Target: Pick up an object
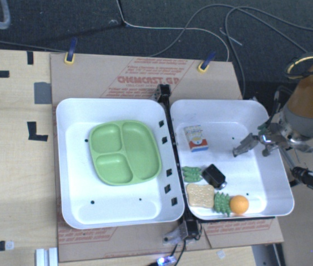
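My gripper (pixel 251 150) hangs over the right side of the right bin (pixel 230 111), open, with nothing between its fingers. The things in that bin lie to its left and below it. A small white carton with a red and blue label (pixel 195 138) stands near the bin's middle. A black block (pixel 214 175) lies lower down, with a green leafy piece (pixel 192 174) beside it. Along the front wall sit a beige square slab (pixel 200 195), a second green piece (pixel 221 202) and an orange ball (pixel 238 204).
The left bin (pixel 67 165) holds a green divided plate (pixel 125 152). A black clip strip (pixel 167 143) runs along the seam between the bins. Cables (pixel 212 15) trail across the dark floor behind the bench. The arm's orange band (pixel 307 96) rises at the right.
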Robot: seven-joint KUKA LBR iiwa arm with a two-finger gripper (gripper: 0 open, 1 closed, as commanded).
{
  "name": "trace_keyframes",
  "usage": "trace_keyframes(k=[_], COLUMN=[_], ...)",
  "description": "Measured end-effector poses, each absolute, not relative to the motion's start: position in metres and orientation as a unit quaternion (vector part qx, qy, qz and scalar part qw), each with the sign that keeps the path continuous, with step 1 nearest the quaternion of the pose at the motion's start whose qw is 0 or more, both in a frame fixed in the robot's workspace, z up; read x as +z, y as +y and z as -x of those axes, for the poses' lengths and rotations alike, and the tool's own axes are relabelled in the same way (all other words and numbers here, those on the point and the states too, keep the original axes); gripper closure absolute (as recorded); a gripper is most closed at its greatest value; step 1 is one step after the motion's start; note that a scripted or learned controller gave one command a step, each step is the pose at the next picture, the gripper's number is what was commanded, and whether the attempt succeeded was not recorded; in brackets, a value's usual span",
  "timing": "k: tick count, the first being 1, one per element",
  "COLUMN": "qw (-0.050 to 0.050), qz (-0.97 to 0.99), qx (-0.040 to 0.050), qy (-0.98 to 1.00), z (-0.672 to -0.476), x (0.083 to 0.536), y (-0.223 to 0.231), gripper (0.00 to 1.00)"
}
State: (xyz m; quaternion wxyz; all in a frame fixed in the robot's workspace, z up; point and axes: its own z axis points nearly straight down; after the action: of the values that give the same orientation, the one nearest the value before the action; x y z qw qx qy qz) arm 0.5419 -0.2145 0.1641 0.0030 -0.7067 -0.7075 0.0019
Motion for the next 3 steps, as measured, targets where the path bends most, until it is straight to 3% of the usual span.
trace_keyframes(k=[2, 3], qw=[-0.001, -0.004], qz=[0.707, 0.707], qx=[0.0007, 0.0000], qy=[-0.708, -0.708], z=[-0.537, -0.538], x=[0.084, 0.097], y=[-0.215, -0.215], gripper=[0.00, 1.00])
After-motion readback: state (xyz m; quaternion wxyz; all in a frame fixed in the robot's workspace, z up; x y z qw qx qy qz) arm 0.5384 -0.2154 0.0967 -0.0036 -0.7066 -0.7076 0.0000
